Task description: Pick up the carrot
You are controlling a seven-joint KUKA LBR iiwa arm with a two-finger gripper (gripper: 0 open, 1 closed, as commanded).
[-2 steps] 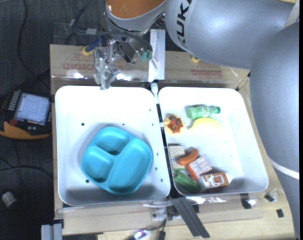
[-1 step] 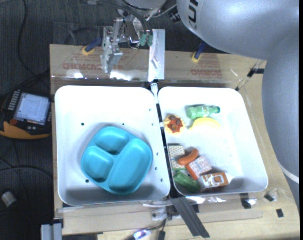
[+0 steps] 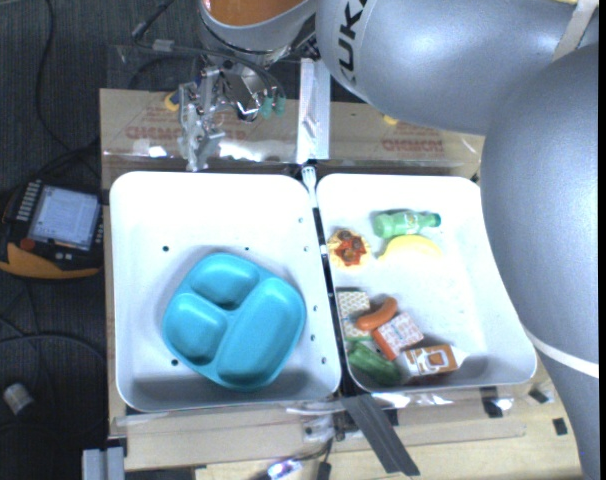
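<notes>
Still nothing picked | carrot (image 3: 387, 339) lies in right bin (image 3: 483, 268) | gripper (image 3: 205, 128) beyond that bin's far-left corner, grip unclear | you've all left.

2 white bins (image 3: 143, 198), 1 blue tray (image 3: 233, 318), approx 7 food items.

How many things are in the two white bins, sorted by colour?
Blue: 1, the tray
Green: 2, the bottle and the leafy thing
Yellow: 1, the lemon
Orange or red: 4, including the carrot
Total: 8
</notes>
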